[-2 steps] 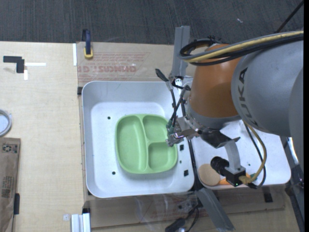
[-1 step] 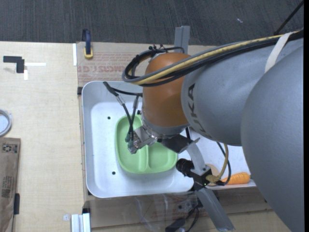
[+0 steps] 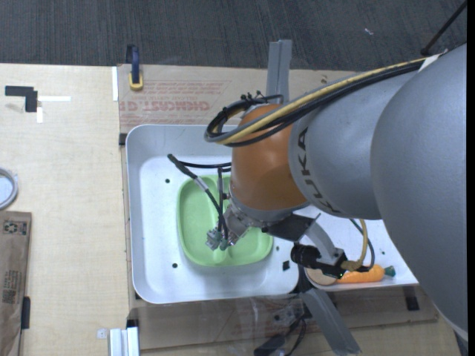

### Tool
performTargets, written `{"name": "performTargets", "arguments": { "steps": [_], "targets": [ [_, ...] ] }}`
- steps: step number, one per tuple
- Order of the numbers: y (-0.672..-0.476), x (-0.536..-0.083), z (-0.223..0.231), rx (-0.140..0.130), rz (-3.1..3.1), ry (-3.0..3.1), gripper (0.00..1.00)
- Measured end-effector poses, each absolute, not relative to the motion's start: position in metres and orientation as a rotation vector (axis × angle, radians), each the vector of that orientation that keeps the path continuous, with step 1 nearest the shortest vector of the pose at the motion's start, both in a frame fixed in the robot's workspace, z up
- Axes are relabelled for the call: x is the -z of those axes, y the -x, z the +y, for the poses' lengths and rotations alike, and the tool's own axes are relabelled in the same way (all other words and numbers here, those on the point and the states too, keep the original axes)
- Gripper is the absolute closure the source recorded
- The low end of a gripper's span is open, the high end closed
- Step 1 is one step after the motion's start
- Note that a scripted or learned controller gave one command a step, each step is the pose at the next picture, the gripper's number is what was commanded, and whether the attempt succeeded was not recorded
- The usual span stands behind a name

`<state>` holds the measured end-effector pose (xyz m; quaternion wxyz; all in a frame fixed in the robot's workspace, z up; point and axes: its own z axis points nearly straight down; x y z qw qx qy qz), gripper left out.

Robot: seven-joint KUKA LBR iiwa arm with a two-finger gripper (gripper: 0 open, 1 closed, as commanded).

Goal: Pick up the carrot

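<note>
One orange carrot (image 3: 362,275), tapered and smooth with a green tip at its right end, lies at the lower right of our view, past the right-hand edge of the near white bin (image 3: 148,221) and partly tucked under the arm (image 3: 356,154). Just to its left we see a round tan disc with a dark rim (image 3: 320,277), half hidden by a black fitting.

We see the arm sweep in from the right, its matte grey shell swelling into a glossy orange band above the wrist, black and yellow cables looped over the top. Its jaws (image 3: 220,239) hang low over a pale green tray (image 3: 194,213), a rounded rectangular dish with a soft sheen that sits inside the bin. Whether they stand wide or narrow we cannot tell; the metal tip is small and blurred against the green. Nothing shows between them, and they are well apart from the carrot.

We note that the bin is shallow, with rounded corners and a glossy white floor. Beneath it runs a light wooden worktop (image 3: 67,169), with a strip of brown cardboard (image 3: 178,95) along its far edge and a blue-and-yellow clamp (image 3: 133,67) standing there. Beyond the worktop lies dark grey ribbed flooring (image 3: 185,13).
</note>
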<state>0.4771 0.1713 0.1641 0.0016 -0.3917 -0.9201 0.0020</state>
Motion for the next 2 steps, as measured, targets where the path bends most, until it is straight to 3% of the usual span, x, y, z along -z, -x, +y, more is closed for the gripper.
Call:
{"name": "performTargets", "arguments": {
  "steps": [1,2],
  "targets": [
    [-0.479,-0.119,0.140,0.004,-2.759,1.504,1.00],
    [-0.517,-0.192,0.125,-0.006,-2.551,1.832,1.00]
  ]
}}
